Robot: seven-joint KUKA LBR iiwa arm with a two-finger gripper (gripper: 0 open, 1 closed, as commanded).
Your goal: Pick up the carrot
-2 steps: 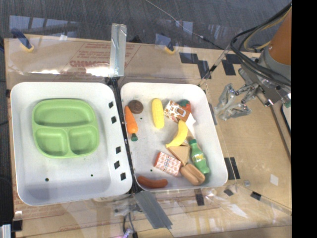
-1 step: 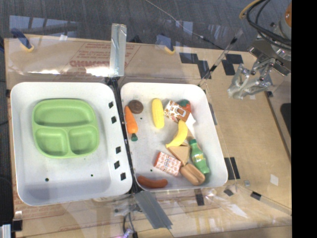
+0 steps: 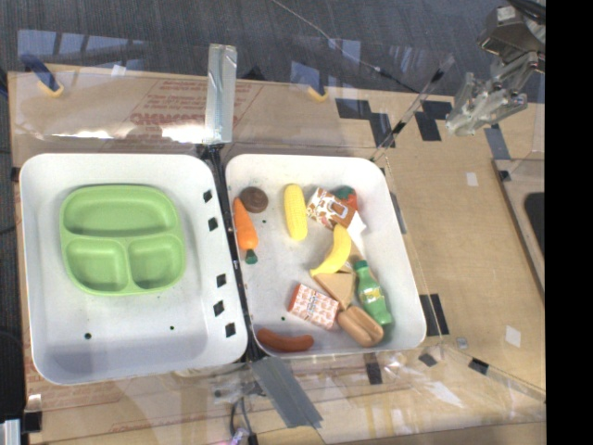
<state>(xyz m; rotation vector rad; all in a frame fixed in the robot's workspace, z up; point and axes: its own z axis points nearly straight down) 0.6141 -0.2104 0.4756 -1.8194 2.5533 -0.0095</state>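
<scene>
One brown disc (image 3: 254, 199) beside carrot (image 3: 245, 231)

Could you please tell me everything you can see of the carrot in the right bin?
The carrot is a small toy, seemingly plastic, with an orange body and a dark green stub at its lower end. It lies flat on the floor of the right bin, close along the left wall, its length running roughly up and down the view. A brown round piece sits at its upper end, possibly touching. The corn lies apart to its right. The gripper is far off, outside the bin.
</scene>
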